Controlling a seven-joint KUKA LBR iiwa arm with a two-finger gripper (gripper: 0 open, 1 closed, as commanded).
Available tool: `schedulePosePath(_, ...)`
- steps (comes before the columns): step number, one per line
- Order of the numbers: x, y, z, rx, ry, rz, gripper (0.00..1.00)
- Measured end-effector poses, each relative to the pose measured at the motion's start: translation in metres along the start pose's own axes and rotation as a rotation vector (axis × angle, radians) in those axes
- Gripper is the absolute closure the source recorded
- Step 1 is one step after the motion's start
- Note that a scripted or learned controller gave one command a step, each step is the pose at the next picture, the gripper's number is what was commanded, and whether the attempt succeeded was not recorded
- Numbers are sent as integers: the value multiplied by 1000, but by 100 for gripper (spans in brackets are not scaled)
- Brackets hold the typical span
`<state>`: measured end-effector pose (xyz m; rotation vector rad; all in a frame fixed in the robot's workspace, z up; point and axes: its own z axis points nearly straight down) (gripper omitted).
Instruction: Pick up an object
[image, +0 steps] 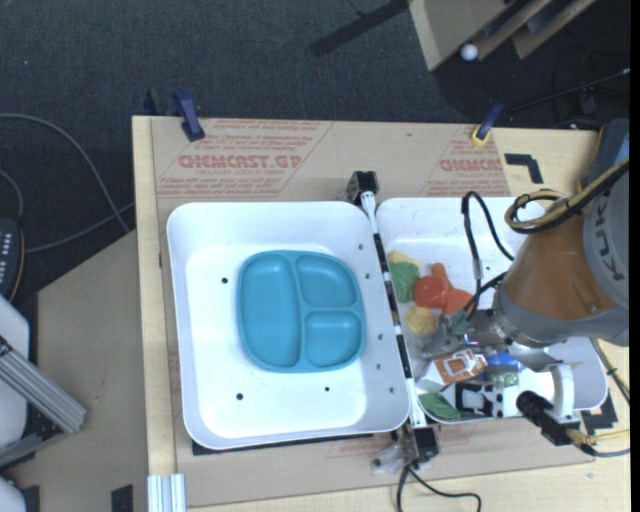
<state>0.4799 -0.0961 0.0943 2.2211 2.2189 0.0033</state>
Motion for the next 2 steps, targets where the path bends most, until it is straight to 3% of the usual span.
schedulePosePath(1, 53, 70, -93, 1, 1, -3, 100)
schedulePosePath(2, 79, 31, -119, 5, 1, -2, 100)
